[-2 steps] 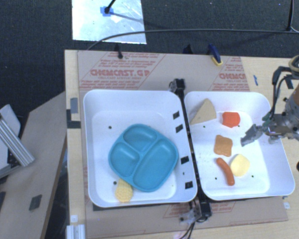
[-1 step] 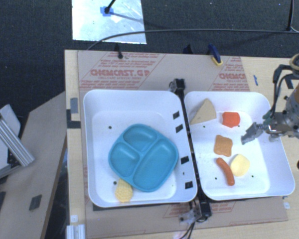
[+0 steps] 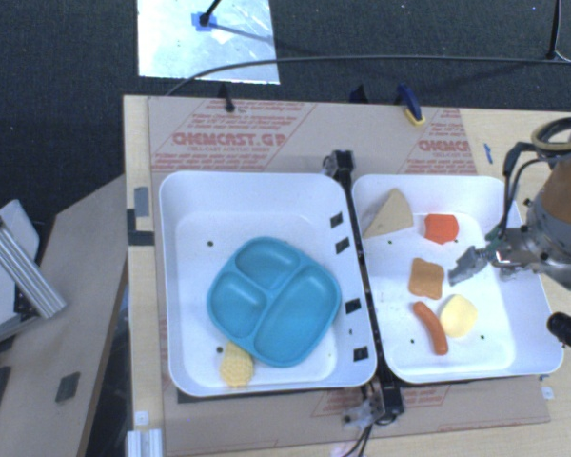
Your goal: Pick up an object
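The toast-coloured square piece (image 3: pixel 425 278) lies mid right bin (image 3: pixel 523 350), among a sausage (image 3: pixel 430 327), yellow piece (image 3: pixel 459 316) and red piece (image 3: pixel 442 228). The gripper (image 3: pixel 464 265) hovers just right of it, empty; whether its fingers are apart, I cannot tell.

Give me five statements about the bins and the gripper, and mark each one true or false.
1. The blue divided plate lies in the left bin. True.
2. The sausage lies on the plate. False: it lies on the floor of the right bin, beside the pale yellow piece.
3. The yellow corn piece sits in the left bin by the plate's near edge. True.
4. The gripper holds the orange-red piece. False: that piece lies apart from it.
5. The right bin holds five food items. True.
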Controlling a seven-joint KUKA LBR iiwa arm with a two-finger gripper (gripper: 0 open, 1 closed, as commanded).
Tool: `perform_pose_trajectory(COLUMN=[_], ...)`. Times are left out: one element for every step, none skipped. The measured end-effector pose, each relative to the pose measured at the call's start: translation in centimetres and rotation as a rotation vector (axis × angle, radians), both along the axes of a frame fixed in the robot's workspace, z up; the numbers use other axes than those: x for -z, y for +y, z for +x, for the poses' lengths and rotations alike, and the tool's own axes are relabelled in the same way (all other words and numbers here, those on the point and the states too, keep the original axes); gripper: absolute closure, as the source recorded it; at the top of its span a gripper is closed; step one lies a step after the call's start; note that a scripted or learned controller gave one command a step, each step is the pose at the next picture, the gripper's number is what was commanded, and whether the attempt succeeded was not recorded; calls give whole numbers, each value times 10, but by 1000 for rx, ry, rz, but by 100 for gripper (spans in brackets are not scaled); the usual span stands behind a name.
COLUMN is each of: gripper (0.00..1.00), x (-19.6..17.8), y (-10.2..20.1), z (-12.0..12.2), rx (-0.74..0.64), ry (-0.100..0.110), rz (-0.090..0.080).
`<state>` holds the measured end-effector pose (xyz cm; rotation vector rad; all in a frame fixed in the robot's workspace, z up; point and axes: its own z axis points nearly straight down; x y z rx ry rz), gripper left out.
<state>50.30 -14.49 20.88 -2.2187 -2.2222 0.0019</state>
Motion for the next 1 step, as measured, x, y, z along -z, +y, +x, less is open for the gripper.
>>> perform_pose_trajectory(gripper=[0], x=[42], y=[1], z=[2], rx=[0], ry=[0], rz=[0])
